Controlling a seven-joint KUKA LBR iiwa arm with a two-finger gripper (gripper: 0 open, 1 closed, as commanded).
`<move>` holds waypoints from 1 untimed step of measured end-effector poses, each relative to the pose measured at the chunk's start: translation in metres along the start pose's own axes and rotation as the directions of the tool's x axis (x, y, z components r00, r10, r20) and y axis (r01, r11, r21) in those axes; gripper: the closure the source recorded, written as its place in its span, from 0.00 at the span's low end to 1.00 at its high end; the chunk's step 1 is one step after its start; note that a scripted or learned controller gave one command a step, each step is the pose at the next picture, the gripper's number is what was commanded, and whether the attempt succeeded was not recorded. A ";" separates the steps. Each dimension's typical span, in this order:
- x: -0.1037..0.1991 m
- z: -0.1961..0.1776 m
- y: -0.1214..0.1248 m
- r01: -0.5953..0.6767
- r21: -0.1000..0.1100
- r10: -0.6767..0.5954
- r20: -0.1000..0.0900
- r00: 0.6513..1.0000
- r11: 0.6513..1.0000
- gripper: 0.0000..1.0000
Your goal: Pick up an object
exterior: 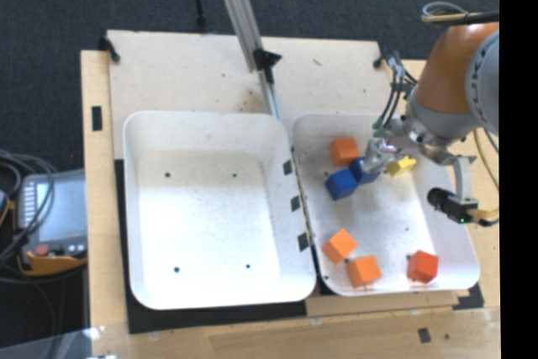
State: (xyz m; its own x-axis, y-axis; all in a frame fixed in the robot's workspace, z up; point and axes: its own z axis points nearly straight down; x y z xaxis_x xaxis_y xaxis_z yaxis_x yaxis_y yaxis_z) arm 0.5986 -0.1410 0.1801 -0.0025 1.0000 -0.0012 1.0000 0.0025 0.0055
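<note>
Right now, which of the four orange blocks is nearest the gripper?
The orange block at the right bin's far end, just left of the gripper and above the blue blocks. The other three sit along the near edge.

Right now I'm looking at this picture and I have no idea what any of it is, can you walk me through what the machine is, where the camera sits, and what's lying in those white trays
The camera sits above a bench and looks down at a slant. The grey and orange shape on the right is a robot arm, reaching in from that side. At its end is a gripper, a small two-finger hand, low over the right-hand tray.

Two shallow white bins stand side by side. In the right bin lie small blocks: a blue block and an orange block beside the gripper, a small yellow piece just to its right, and three more orange blocks near the front edge.

The left bin shows only its speckled white floor.

Whether the gripper actually holds anything cannot be told from this angle. Its job is to pick up one object.
</note>
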 end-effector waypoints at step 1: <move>-0.001 -0.027 0.001 0.002 0.000 -0.002 -0.001 1.000 1.000 1.00</move>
State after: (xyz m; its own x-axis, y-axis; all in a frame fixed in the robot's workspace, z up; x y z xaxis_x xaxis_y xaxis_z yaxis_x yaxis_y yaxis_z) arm 0.5999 -0.1420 0.2070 -0.0042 1.0000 -0.0004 1.0000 0.0042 0.0050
